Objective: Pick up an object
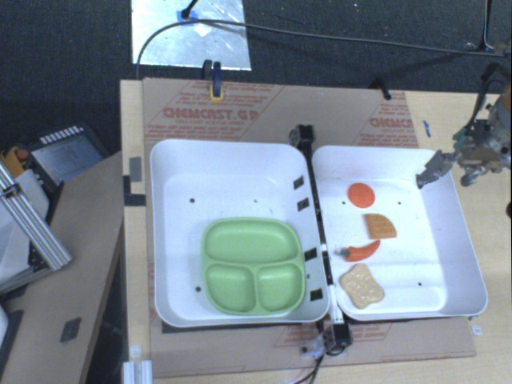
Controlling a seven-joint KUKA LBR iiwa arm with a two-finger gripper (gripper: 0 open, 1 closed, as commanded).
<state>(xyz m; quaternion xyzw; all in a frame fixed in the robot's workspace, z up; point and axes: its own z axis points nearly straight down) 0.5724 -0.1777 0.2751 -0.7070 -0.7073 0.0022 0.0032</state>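
Camera view puts the pincer (448, 173) at the approach step, splayed wide, nothing between its fingers; next, reach left-down toward the orange disc (361, 194).

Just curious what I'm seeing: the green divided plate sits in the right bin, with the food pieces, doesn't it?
Not quite. The camera view shows the green divided plate in the left bin. The food pieces, such as the round red one, lie in the right bin.
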